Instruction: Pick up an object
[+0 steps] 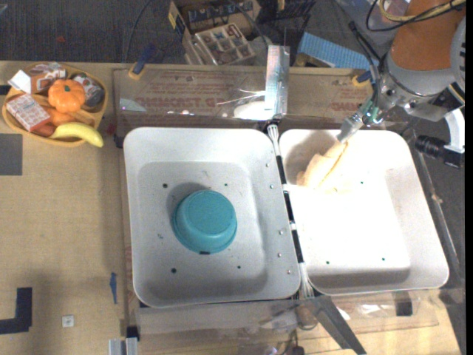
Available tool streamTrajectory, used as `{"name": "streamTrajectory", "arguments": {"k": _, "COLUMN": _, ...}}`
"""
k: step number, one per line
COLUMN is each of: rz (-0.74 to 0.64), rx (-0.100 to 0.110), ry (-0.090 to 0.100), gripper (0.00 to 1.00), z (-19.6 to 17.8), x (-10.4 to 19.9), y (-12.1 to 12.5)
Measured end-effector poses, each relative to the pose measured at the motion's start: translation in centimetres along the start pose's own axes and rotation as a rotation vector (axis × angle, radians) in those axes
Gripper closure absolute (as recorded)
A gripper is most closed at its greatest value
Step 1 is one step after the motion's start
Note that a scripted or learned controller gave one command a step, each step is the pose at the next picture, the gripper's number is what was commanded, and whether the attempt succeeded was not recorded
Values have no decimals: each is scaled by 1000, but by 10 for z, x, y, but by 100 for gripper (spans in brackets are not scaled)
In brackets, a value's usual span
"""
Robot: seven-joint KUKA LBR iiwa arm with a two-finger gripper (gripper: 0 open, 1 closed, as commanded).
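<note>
Wooden bench (66, 220) with two white bins side by side. Nearest, in the left bin (148, 161), at about 6 o'clock: a teal bowl (205, 220), upside down, smooth and hard, likely slippery; best pinched at its rim. Farther, at 11 o'clock in the right bin (384, 242): a pale yellow lump (322, 167), maybe soft. Just past it, the gripper (353, 126); open or closed, cannot tell.

I count two white bins, the left bin (140, 154) and the right bin (421, 257); one teal bowl (205, 220) upside down in the left; one pale yellowish object (319, 167) in the right; one arm (429, 28); one basket (15, 113) beside the bench, with one small orange pumpkin (66, 95) and one banana (77, 132).
</note>
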State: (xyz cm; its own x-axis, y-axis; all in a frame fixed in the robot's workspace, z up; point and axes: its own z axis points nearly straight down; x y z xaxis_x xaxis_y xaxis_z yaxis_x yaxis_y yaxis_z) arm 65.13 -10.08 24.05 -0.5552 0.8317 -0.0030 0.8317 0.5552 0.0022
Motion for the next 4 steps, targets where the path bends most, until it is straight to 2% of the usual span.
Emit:
{"name": "streamTrajectory", "arguments": {"k": 1, "rz": 0, "rx": 0, "ry": 0, "gripper": 0, "z": 0, "x": 0, "y": 0}}
{"name": "streamTrajectory", "arguments": {"k": 2, "rz": 85, "rx": 2, "ry": 2, "gripper": 0, "z": 104, "x": -47, "y": -19}}
{"name": "streamTrajectory", "arguments": {"k": 3, "rz": 84, "rx": -2, "ry": -4, "gripper": 100, "z": 93, "x": -49, "y": -18}}
{"name": "streamTrajectory", "arguments": {"k": 4, "rz": 84, "rx": -2, "ry": -3, "gripper": 0, "z": 93, "x": -49, "y": -18}}
